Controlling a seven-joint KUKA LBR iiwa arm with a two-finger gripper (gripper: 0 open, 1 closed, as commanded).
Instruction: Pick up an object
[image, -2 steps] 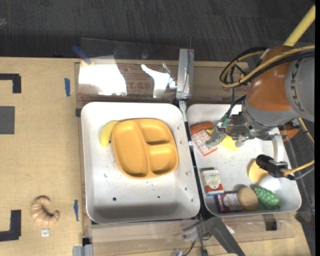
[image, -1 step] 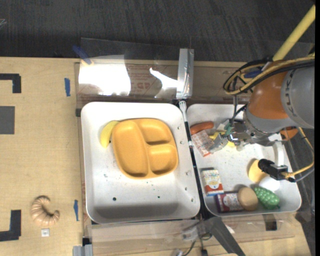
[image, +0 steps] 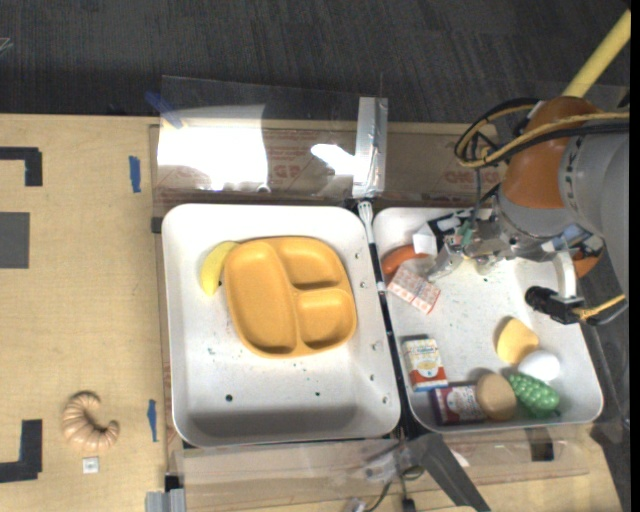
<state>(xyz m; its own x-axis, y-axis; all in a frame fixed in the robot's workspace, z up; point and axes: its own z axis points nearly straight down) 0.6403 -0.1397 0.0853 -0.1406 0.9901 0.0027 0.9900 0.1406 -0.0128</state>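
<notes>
The right bin (image: 575, 300) holds several small objects. An orange round thing (image: 402, 260) lies at its back left, with a red-and-white packet (image: 413, 291) just in front of it. My gripper (image: 450, 248) hangs over that back left corner, close beside the orange thing, with the grey arm and its orange band (image: 535, 170) behind it. Farther forward are a small carton (image: 425, 362), a can (image: 456, 402), a brown lump (image: 495, 394), a green knobbly piece (image: 533, 395), a white egg shape (image: 543, 366) and a yellow wedge (image: 516, 340).
The left bin (image: 190, 330) holds an orange divided plate (image: 290, 295) with a yellow banana (image: 212, 266) poking out from under its left side. A tan curled toy (image: 90, 420) lies on the bench at the left. A clear plastic sheet (image: 260, 150) stands behind the bins.
</notes>
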